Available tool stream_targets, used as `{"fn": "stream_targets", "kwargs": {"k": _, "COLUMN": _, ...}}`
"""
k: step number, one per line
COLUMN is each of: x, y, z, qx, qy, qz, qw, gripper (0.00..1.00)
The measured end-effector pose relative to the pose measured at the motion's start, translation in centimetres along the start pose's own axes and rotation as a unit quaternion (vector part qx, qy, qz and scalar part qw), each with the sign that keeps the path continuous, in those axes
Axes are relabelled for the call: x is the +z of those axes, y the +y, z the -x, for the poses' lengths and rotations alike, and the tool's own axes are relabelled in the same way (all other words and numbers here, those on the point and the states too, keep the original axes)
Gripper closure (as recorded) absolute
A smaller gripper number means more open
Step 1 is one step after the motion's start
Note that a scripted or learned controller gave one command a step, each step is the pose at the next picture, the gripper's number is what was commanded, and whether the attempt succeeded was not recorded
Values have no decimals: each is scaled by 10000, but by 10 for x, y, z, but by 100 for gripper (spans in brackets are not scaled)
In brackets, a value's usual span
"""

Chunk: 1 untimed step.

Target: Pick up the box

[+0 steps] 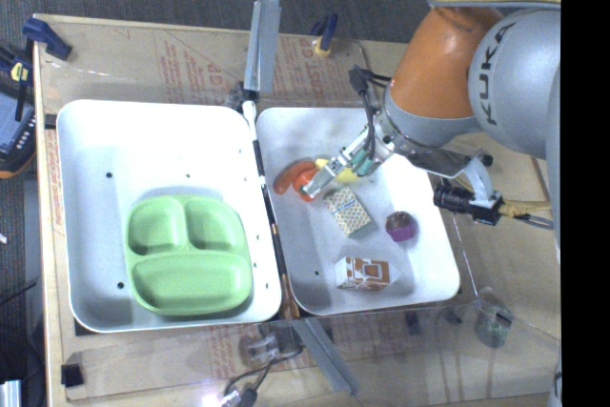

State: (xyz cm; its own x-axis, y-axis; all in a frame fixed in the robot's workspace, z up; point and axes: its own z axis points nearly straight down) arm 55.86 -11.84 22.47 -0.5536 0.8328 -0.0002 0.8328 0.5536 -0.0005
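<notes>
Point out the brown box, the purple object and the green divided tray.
brown box (365,274), camera view, middle of its top face.
purple object (401,226), camera view, its centre.
green divided tray (189,255), camera view, ridge between its compartments.

arm (477,71): enters from right, angled down-left | gripper (329,176): low, wrist tilted

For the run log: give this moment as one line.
gripper: low in right bin, beside orange item | patterned box: on bin floor, not held | brown box: untouched | purple item | green tray: left bin
</notes>
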Motion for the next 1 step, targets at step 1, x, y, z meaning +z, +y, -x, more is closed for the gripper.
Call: {"fn": "stream_targets", "kwargs": {"k": 1, "x": 131, "y": 0, "z": 10, "qx": 807, "qy": 16, "qz": -16, "qw": 9967, "gripper": 0}}
